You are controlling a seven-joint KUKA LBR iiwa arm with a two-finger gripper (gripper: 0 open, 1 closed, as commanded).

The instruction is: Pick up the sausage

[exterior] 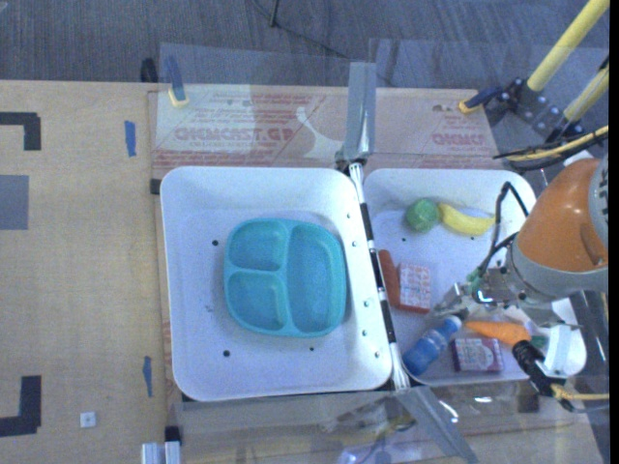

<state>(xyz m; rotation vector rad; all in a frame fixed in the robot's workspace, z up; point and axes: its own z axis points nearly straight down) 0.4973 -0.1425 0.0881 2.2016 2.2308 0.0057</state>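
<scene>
The sausage (pixel 387 275) is a short red-brown stick lying along the left wall of the right bin (pixel 437 189), just left of a red-and-white snack packet (pixel 414 286). My gripper (pixel 467 296) hangs over the middle of the right bin, to the right of the packet and above an orange carrot (pixel 497 332). It is well apart from the sausage, with the packet between them. Nothing shows held in it.
The right bin also holds a green fruit (pixel 421 215), a yellow banana (pixel 466 220), a blue bottle (pixel 430 346) and a pink box (pixel 477 355). A teal divided plate (pixel 286 276) lies in the left bin (pixel 193 259). The orange wrist band (pixel 566 230) looms over the bin's right edge.
</scene>
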